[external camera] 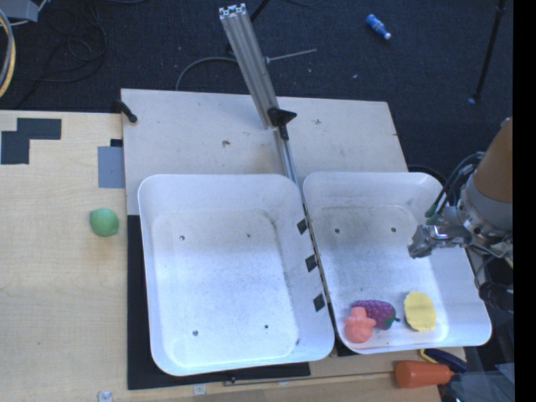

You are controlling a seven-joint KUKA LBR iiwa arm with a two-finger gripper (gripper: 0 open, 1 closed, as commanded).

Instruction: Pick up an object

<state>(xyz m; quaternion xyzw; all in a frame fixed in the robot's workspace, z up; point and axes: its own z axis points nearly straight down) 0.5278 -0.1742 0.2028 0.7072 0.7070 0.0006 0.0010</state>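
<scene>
Yellow toy (420,311), purple grapes (374,311) and an orange piece (359,326) lie at the right bin's (368,193) near edge. The tool (421,246) hangs above that bin's right side, carrying nothing; its opening I cannot tell. Approach step: next, lower toward the yellow toy.
</scene>
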